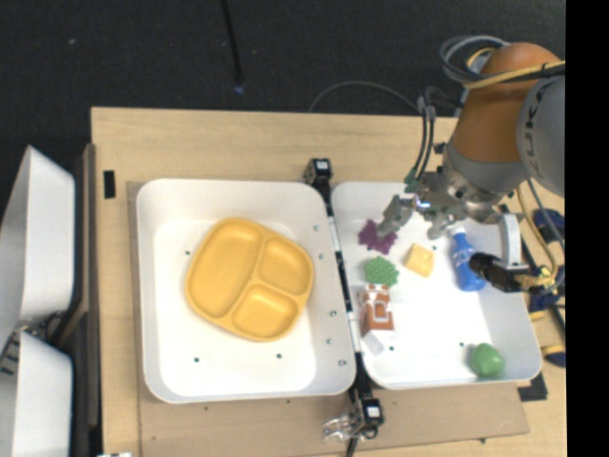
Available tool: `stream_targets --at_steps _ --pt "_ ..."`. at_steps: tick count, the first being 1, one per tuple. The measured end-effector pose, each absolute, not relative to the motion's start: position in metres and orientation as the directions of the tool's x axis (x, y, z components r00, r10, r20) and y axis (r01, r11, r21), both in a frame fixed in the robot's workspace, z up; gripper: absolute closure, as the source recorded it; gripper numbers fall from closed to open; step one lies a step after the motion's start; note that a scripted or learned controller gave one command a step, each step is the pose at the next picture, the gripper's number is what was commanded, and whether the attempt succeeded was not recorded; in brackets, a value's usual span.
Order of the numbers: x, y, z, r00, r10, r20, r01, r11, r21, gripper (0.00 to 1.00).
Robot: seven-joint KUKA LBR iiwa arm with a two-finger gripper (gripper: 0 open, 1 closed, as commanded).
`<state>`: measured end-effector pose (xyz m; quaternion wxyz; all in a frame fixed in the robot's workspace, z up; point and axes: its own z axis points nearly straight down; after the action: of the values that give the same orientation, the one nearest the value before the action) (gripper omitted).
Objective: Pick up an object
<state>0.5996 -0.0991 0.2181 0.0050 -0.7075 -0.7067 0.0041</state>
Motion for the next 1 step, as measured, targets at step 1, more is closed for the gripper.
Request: stream_targets --at_steps 1 --pt "0.6024 -0.0990 0.2261 -0.002 1.000 0.000 1.000 0.002 0.002 0.00"
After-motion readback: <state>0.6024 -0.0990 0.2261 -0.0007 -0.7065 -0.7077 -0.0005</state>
